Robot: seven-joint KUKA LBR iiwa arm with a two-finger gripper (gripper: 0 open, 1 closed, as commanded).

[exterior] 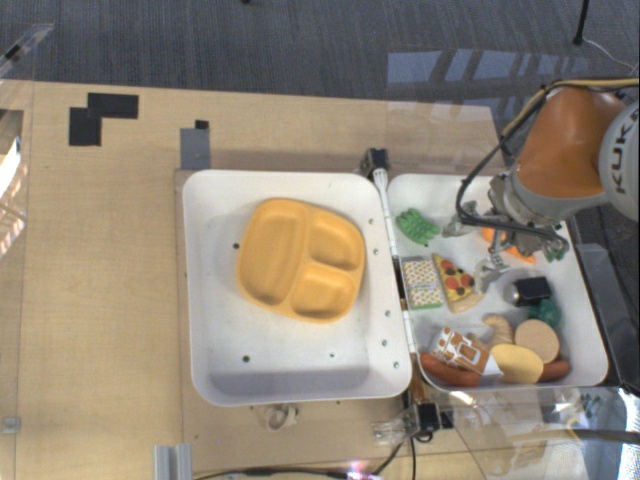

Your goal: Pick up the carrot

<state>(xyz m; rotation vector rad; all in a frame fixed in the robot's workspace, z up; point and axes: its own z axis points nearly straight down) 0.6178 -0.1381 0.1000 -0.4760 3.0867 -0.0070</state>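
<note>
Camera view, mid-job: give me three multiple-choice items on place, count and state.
1. Where is the yellow tray? A left bin B right bin C bench
2. How many compartments does it have? A two B three C five
3. Where does the carrot lie? A in the tray B on the floor C in the right bin under the arm's wrist

Answers: 1 A, it sits in the left bin. 2 B, one long and two smaller. 3 C, orange shows beside the gripper.
</note>
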